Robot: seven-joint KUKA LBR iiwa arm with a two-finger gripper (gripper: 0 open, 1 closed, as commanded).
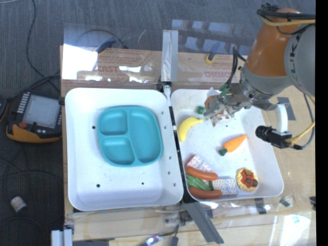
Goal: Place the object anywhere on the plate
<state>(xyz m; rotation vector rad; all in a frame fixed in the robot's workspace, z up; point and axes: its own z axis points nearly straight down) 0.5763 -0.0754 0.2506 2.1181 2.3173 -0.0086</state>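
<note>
Camera view: gripper [221,108] low in right bin [266,152] near banana [187,127], grip unclear. Carrot [233,143] and other food unmoved; blue plate [129,136] in left bin bare, placing not yet done.

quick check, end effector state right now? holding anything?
End effector: over the back of the right bin, near the banana. Open or shut, and whether it holds anything, cannot be told.

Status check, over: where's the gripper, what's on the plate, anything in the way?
Gripper low over right bin's far end, finger state unclear. Blue plate in left bin, bare. Banana, carrot, hot dogs lying in right bin. Path to plate open.
</note>
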